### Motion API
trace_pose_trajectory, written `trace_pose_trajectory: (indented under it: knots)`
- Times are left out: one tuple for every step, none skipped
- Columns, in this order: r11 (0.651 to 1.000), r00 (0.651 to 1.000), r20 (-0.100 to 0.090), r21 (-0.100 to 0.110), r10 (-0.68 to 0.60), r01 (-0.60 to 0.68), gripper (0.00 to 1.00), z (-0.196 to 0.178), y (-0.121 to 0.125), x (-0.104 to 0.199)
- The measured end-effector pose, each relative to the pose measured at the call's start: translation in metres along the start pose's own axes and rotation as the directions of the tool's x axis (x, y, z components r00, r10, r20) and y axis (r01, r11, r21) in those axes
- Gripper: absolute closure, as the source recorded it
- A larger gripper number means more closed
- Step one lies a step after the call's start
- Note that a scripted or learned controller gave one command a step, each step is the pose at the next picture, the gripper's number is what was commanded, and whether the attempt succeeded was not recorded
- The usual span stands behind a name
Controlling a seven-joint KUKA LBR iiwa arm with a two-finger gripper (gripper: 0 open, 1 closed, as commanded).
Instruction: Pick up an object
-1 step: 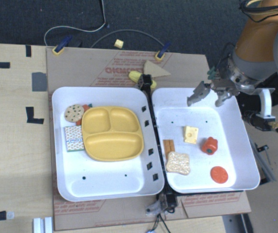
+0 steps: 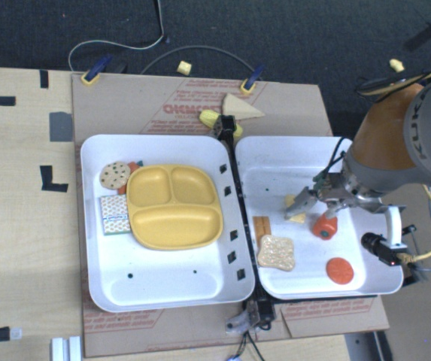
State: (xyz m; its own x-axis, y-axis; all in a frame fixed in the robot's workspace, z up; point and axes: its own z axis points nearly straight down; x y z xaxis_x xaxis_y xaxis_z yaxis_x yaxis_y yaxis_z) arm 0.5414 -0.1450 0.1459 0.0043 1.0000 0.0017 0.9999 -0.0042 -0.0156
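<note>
The bench [image 2: 19,201] spreads pale and wide, with a cardboard sheet [image 2: 192,100] laid over it and the two white bins on top. The left bin [image 2: 155,280] carries a yellow divided plate [image 2: 174,205] across its middle; a round cookie [image 2: 114,175] sits at the plate's upper left, and a small patterned packet [image 2: 114,213] lies just below the cookie, against the plate's edge. Over to the right bin [image 2: 275,164], and here's the arm [image 2: 396,138], grey with its orange band, reaching in from the right. The gripper [image 2: 305,201] hangs low over the bin's middle, its jaws spread apart with nothing between them. A small yellow piece [image 2: 296,217] lies right beneath the fingertips. Just to the right, a red-orange object [image 2: 323,226] sits close below the gripper body; whether it touches is hard to tell. A piece of toast [image 2: 276,253] lies toward the bin's near left, a thin brown cracker [image 2: 261,226] touching its upper edge. A flat orange-red disc [image 2: 340,271] rests near the bin's lower right corner, well apart from the toast.
</note>
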Motion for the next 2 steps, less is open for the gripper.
trace_pose_trajectory:
  knots:
    - [1.0,1.0,0.003,-0.019,-0.001,0.001,0.0,0.063,-0.003,-0.055]
    - [1.0,1.0,0.005,-0.023,-0.011,0.011,0.0,0.059,0.001,0.044]
